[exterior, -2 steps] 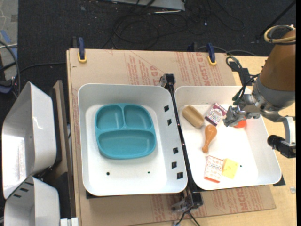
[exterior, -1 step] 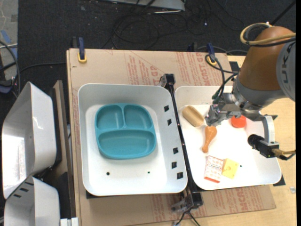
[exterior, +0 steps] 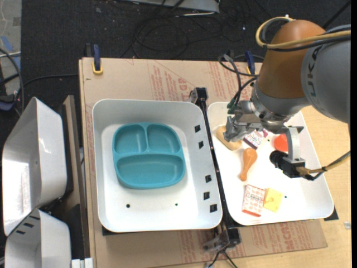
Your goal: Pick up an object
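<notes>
My gripper (exterior: 239,128) hangs low over the back left part of the right bin (exterior: 312,205), below the orange band of the arm (exterior: 290,54). It is just above a beige toy piece (exterior: 222,136) and a small purple and white packet (exterior: 254,140). An orange drumstick toy (exterior: 247,162) lies a little in front of it. A red object (exterior: 280,143) sits to the right, partly hidden by the wrist. Nearer the front lie a red and white carton (exterior: 254,199) and a yellow cheese wedge (exterior: 273,200).
The left bin (exterior: 111,205) holds a teal divided plate (exterior: 149,154). A black divider with clips (exterior: 211,166) runs between the bins. A black cable end (exterior: 287,165) hangs from the arm over the right bin. White containers (exterior: 28,166) stand off the bench at the left.
</notes>
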`<state>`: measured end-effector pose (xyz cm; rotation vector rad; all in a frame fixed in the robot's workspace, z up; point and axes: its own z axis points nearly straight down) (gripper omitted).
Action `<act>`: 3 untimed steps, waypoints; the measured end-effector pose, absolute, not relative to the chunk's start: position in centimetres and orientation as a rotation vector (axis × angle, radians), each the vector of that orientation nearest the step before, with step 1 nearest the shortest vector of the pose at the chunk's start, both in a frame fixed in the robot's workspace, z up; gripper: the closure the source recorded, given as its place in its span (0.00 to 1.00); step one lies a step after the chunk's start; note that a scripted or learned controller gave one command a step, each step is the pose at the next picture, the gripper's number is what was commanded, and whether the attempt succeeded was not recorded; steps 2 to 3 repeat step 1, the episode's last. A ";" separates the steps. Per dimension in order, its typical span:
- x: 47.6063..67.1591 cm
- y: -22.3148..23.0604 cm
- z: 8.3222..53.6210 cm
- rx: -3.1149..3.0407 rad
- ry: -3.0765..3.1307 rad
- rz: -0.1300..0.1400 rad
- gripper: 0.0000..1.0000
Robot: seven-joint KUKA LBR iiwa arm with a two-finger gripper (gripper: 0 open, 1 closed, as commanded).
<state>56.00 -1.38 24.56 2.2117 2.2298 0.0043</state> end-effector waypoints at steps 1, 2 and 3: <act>57.5 4.4 24.9 2.211 2.230 0.004 1.00; 57.5 4.4 24.9 2.211 2.230 0.004 1.00; 57.5 4.4 24.9 2.211 2.230 0.004 1.00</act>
